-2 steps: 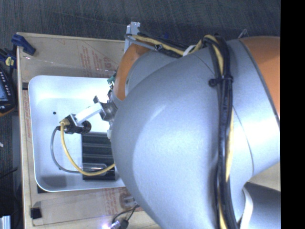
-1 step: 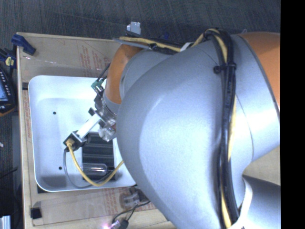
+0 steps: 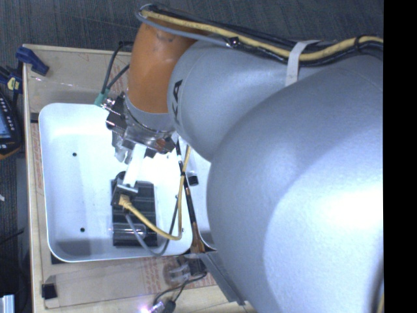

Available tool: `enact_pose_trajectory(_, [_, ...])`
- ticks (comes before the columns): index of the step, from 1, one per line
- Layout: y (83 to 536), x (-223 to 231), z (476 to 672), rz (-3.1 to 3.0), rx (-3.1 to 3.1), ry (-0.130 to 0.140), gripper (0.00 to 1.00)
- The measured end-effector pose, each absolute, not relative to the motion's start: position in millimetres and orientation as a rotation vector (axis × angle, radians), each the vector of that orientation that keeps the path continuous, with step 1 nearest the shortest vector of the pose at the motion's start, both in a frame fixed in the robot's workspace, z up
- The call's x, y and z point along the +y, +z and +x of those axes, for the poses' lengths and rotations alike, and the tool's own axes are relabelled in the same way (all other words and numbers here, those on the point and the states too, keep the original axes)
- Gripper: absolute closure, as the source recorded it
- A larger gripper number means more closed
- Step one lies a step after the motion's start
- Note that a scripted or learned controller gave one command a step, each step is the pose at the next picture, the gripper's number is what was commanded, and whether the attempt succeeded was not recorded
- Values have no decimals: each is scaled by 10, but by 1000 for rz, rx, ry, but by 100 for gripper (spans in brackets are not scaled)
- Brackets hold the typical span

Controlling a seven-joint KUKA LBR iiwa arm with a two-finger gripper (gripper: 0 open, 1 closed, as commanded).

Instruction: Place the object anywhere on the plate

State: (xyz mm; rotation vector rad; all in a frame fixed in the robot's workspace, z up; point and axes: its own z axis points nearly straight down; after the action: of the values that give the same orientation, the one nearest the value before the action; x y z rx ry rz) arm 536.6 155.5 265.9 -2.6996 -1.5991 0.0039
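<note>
My gripper (image 3: 124, 150) hangs below the orange wrist band (image 3: 153, 64), over the middle of the left white bin (image 3: 47, 175), close to the bin floor. The large grey arm (image 3: 280, 162) reaches in from the right and covers the right half of the view, hiding whatever lies under it. The bare bin floor to the left of the gripper carries two small dark specks (image 3: 73, 154).
The wooden bench (image 3: 71, 64) frames the bin. A blue clamp (image 3: 31, 59) sits at the bench's far left corner, and a dark device (image 3: 6, 129) lies past the left edge. Cables and a connector (image 3: 179, 272) lie at the bench's near edge.
</note>
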Motion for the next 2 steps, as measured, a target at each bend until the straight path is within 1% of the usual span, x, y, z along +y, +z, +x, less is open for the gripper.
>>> enact_pose_trajectory(1, [2127, 271, 4877, -2772, -1472, 10, 100])
enact_pose_trajectory(2, [2618, 529, 4945, -1857, -2534, 2, 100])
